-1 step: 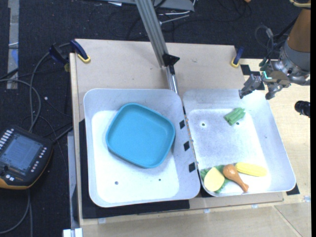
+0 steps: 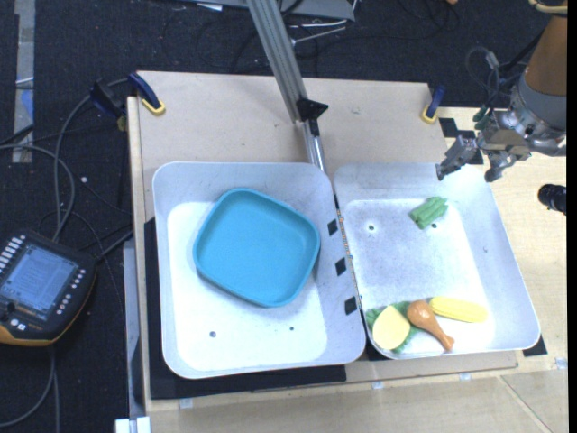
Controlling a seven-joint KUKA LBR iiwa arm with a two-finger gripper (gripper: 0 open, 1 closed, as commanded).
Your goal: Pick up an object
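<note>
Nearest, at the right white bin's (image 2: 505, 260) six o'clock edge, lay one yellow oblong piece (image 2: 460, 310), one orange drumstick-shaped toy (image 2: 430, 321) and one yellow-green slice (image 2: 390, 328). One green plastic piece (image 2: 428, 211) sat farther back, at seven o'clock from the tool (image 2: 475, 165), which hung spread wide, holding nothing. One blue square plate (image 2: 257, 246) filled the left bin (image 2: 180, 332) on the pale wooden surface (image 2: 225, 120).

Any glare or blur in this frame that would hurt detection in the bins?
Camera view: lighting even and focus sharp across both bins; mild bright glare on the right bin's far corner under the gripper; soft shadows beside the blue plate and the small green object; surrounding floor falls dark.
</note>
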